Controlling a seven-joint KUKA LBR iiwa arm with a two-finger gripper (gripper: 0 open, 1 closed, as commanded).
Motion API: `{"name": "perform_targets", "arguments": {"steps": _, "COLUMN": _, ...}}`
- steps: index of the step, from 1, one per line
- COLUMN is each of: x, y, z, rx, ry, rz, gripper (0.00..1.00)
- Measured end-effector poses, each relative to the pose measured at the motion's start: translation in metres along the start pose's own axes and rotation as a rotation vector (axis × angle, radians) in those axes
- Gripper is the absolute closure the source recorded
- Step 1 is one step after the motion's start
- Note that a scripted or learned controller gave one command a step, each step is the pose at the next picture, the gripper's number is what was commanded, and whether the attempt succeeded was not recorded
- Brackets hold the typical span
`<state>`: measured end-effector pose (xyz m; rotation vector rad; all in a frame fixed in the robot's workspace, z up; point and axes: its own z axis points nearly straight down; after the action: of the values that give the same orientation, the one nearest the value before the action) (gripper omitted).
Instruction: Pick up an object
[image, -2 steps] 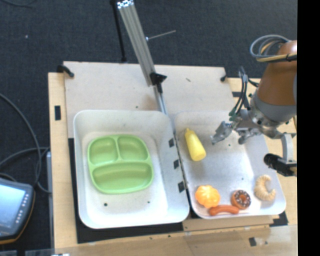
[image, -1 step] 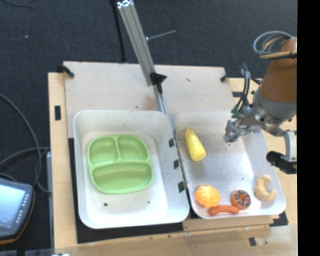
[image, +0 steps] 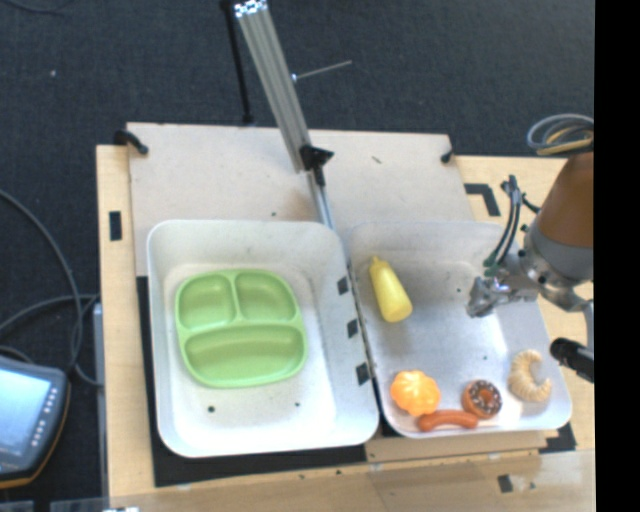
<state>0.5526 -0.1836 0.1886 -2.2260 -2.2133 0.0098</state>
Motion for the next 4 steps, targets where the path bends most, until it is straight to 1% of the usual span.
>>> {"name": "perform_targets", "arguments": {"steps": 1, "x": -0.041, "y": -0.007, "z": 0.037, "rx": -0.004, "ry": 0.0, "rz": -0.002, "gripper": 1.0}}
{"name": "perform_targets", "arguments": {"steps": 2, "x": -0.025, "y": 0.0, "z": 0.089, "rx": -0.008, "ry": 0.0, "rz": -0.008, "gripper": 1.0}}
{"name": "perform_targets", "arguments": {"steps": 3, "x": 0.051, "y": 0.005, "z": 0.088, "rx": -0.007, "ry": 0.005, "rz": -0.014, "gripper": 1.0}}
{"name": "perform_targets", "arguments": {"steps": 4, "x": 0.01, "y": -0.024, "z": 0.088, "rx": -0.006, "ry": 0.0, "rz": -0.002, "gripper": 1.0}}
